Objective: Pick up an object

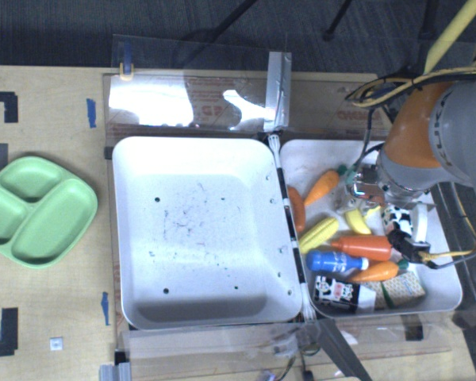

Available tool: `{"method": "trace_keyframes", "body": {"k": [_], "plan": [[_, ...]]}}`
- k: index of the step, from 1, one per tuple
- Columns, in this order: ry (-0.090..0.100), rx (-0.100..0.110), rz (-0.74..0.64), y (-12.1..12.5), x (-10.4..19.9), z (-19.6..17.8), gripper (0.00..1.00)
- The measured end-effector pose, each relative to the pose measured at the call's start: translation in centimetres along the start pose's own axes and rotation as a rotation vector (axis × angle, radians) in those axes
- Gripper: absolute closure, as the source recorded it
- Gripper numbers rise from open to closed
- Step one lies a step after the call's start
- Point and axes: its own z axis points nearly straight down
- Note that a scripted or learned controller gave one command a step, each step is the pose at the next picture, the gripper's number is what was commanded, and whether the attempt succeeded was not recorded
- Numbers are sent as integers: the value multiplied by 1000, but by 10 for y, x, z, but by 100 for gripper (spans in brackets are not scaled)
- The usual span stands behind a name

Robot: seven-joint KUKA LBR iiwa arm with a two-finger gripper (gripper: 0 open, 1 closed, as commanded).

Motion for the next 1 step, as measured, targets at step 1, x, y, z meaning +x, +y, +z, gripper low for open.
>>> {"method": "trace_keyframes", "body": {"k": [1], "plan": [[-1, 7, -235, -2, 56, -96, 100]]}}
